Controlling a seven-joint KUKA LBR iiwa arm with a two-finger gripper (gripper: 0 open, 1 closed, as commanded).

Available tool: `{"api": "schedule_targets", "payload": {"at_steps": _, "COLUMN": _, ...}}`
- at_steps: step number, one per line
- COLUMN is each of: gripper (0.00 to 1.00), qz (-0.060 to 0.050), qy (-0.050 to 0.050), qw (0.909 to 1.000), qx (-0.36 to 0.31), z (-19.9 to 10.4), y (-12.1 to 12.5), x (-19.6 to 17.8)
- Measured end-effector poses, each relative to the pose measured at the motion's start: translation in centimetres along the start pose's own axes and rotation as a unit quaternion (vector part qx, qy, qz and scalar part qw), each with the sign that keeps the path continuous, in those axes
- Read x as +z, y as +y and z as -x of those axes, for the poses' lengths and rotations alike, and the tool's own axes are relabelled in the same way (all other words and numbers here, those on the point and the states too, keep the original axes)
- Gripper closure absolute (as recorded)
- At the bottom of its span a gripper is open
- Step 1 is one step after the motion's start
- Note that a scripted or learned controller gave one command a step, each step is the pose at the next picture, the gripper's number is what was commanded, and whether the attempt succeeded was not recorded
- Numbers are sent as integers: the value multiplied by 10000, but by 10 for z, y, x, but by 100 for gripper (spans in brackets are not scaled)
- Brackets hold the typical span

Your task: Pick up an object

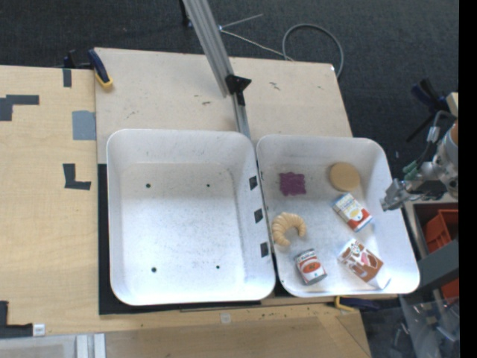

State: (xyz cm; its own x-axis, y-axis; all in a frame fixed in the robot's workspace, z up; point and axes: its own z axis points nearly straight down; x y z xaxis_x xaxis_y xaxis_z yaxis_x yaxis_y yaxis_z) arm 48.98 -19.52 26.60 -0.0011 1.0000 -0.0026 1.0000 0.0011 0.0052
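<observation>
Beyond the right bin's (387,171) outer rim hung the gripper (393,198), its opening impossible to judge; the small carton (352,212) lay nearest, likely the easiest target.

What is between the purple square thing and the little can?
The croissant lies between the purple square and the can, in the right bin, seen in the camera view.

a pale wood tabletop (45,222) carries grey tape marks (83,124) and a blue-and-yellow clamp (100,68) near its far edge. beyond it lies dark carpet floor (89,13), where a thin cable (313,39) loops. a slanted metal rail (210,36) rises from the tabletop's far side.
</observation>
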Motion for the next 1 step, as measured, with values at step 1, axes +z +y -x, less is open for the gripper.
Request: {"api": "schedule_targets", "payload": {"at_steps": 1, "gripper": 100, "qz": -29, "qy": 16, "qw": 10000, "qx": -17, "z": -46, "y": -4, "x": 0}}
